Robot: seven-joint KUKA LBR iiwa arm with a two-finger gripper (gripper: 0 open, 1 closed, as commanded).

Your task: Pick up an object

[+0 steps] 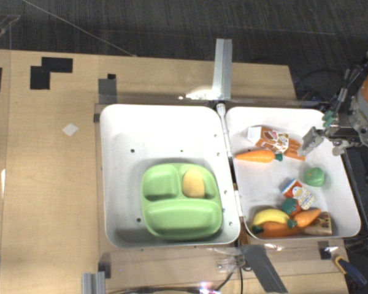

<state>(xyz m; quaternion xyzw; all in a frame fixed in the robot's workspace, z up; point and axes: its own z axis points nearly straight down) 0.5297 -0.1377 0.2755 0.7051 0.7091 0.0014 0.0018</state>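
Two white bins (pixel 110 164) sit on wood; gripper (pixel 324 141), fingers apart and holding nothing, hovers just above-right of the green round object (pixel 314 176).

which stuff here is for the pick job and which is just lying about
For the job: gripper above the right bin; in that bin, carrot, snack packet, green disc, small carton, banana.

Lying about: left bin, green tray, yellow lump in the tray's upper right compartment.
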